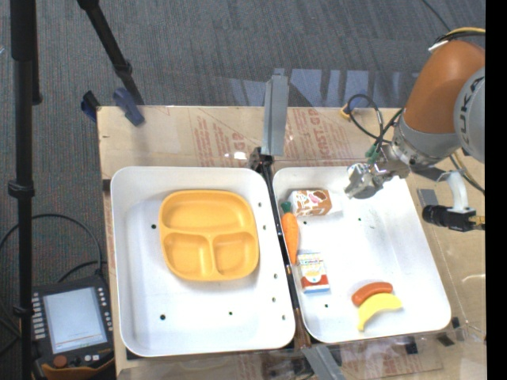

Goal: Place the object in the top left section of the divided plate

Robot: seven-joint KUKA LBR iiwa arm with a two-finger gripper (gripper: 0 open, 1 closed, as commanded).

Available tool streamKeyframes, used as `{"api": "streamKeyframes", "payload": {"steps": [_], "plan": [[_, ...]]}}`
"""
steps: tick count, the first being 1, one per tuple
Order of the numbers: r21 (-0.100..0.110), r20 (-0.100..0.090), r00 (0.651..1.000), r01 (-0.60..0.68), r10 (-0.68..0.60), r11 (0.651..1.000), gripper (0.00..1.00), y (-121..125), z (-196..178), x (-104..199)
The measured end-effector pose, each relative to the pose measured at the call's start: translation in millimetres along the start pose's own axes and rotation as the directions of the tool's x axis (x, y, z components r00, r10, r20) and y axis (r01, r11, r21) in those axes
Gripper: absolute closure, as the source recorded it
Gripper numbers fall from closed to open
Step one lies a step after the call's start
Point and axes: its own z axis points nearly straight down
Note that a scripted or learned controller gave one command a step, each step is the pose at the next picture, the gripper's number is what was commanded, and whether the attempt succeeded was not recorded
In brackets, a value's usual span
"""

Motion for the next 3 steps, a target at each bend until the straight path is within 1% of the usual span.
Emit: {"api": "streamKeyframes", "payload": {"steps": [1, 2, 3], "plan": [[0.003, -0.002, 0.996, -0.088, 0.088, 0.996, 1.0, -29, 2, 92], [-0.001, -0.001, 0.972, 0.237, -0.237, 0.972, 1.0, -19, 2, 90], [0.002, -0.002, 0.943, 0.333, -0.333, 0.943, 1.0, -45, -39, 153]]}}
